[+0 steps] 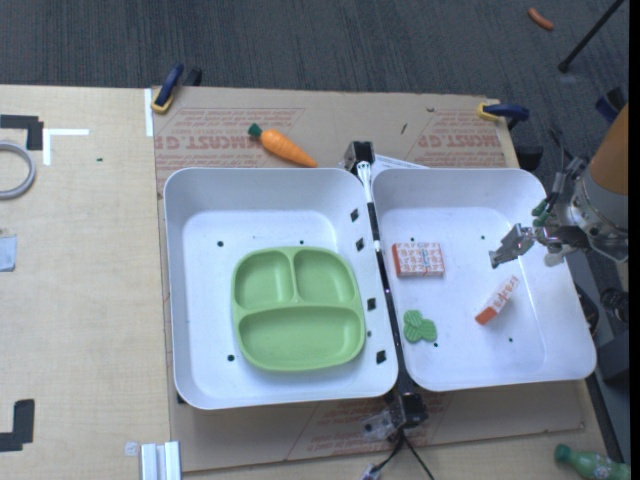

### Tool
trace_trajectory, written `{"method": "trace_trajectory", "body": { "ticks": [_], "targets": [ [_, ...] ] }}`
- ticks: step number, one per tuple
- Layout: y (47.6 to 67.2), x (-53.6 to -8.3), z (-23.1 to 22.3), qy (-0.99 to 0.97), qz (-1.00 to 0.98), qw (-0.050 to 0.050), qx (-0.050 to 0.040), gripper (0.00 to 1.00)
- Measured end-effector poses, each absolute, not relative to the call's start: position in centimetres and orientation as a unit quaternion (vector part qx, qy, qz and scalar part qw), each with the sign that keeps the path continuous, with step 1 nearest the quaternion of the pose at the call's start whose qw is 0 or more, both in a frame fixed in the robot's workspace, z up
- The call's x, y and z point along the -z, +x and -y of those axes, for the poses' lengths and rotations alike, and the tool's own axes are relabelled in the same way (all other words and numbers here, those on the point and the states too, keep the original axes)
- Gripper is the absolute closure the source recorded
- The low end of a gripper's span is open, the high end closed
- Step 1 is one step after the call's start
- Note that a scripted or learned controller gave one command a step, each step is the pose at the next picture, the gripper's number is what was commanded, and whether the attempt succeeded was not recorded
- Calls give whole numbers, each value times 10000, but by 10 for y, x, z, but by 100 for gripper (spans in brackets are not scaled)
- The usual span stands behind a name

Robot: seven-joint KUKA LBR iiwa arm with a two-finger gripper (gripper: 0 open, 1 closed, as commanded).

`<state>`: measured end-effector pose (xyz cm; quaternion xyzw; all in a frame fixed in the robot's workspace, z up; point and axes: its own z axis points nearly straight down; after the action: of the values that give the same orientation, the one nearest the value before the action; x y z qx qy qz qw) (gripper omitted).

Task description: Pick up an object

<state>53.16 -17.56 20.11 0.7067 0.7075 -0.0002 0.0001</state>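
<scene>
White plastic makes up the two shallow bins on the cardboard-covered counter (250,113). The left bin (195,218) holds a pale green divided plate (297,308); the right bin (470,193) holds three small things. The grey arm (610,203) reaches in at about three o'clock, and its gripper (515,245) hangs over the right bin's right half. Whether it is open or closed I cannot tell, but nothing appears to be held.

Of the small things, the flat orange-and-white box (418,259) lies at nine o'clock from the gripper, well apart, its long axis running roughly nine to three. The slim orange-and-white tube (498,301) lies near the gripper at about seven o'clock, its long axis slanting from seven to one. The little green leafy toy (419,327) sits farther off, toward eight o'clock, near the divider between the bins.

The tube looks the nearest candidate: a short move toward seven o'clock and down, closing across its narrow width.
</scene>
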Motion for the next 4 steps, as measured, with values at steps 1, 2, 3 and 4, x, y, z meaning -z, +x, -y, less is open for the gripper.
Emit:
{"method": "trace_trajectory", "body": {
  "ticks": [1, 2, 3, 4],
  "targets": [
    [500, -92, 166, 6605, -7509, -3, 1, 0],
    [533, -92, 105, 5879, -8090, 3, 0, 0],
    [586, -92, 104, 5797, -8149, 3, 0, 0],
    [586, -102, 105, 5805, -8143, 11, 0, 100]
  ]
}}
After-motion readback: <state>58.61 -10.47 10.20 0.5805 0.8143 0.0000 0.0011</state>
